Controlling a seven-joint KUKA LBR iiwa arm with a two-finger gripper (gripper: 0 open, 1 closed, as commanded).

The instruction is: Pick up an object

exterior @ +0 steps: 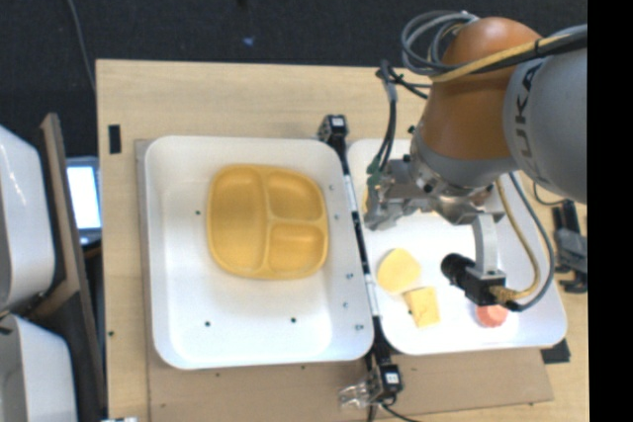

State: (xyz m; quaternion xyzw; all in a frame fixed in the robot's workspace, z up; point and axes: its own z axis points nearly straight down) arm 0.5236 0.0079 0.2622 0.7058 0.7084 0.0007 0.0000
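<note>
In the right bin (524, 336) lie a round yellow piece (399, 269), a yellow wedge-shaped piece (423, 306) just below it, and a small red-orange object (491, 315) near the bin's right front. My gripper (388, 203) hangs over the upper left part of the right bin, above the round yellow piece. The wrist and its orange band (480, 99) cover most of it. Nothing shows between its fingers.
The left bin (178, 311) holds a yellow divided plate (267, 220) with three compartments. A black attachment (473, 279) with cables hangs from the arm beside the red-orange object. The rail between the two bins (358, 232) runs just left of the gripper.
</note>
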